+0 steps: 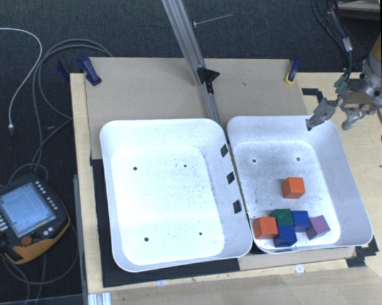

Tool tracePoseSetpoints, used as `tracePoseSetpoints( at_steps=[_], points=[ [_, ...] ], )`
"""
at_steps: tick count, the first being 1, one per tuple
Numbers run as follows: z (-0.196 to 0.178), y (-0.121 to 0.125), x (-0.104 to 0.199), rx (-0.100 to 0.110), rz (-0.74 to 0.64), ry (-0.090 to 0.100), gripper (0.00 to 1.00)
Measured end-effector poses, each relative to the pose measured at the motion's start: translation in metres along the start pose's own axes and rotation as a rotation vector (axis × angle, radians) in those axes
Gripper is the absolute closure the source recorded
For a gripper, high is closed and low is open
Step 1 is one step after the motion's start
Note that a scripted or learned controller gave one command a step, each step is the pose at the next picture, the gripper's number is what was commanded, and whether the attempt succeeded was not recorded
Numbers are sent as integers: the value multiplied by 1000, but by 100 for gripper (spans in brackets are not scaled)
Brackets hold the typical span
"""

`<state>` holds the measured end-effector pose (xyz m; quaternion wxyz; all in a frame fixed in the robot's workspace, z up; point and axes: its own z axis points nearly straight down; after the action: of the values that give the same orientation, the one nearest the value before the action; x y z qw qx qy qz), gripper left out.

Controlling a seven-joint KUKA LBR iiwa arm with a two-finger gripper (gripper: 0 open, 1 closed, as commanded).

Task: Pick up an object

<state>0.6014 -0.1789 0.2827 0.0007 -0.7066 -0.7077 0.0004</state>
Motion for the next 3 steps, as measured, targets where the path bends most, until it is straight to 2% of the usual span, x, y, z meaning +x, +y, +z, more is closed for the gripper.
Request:
tracePoseSetpoints(
  at_steps=[1, 2, 3],
  points=[
    [151, 7, -2, 6, 1, 2, 0],
    [186, -48, 18, 8, 2, 4, 0],
    [172, -44, 17, -4, 1, 1, 100]
  ],
)
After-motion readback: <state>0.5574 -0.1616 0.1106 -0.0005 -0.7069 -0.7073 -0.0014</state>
